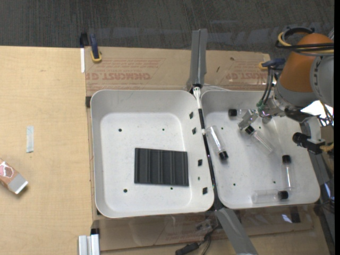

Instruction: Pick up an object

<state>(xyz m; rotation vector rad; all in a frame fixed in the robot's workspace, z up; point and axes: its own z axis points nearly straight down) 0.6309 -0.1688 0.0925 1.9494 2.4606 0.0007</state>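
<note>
Pincer [249, 125] low in right shallow white bin [304, 194], near clear plastic tube with black cap [216, 143]. Jaw state: can't tell. Nothing visibly grasped; pick pending.

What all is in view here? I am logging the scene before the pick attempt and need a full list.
left bin: one, white, left of the divider
ribbed block: one, dark grey, lying flat in the left bin
right bin: one, white, beside the left bin
clear tubes with black caps: several, scattered in the right bin; exact count unclear
cardboard sheet: one, brown with red print, under the bins' far side
wooden bench top: tan, left of the bins
small packet: one, red and white, at the left edge
arm: grey with orange band, upper right
end effector: over the right bin's far part, among the tubes
</note>
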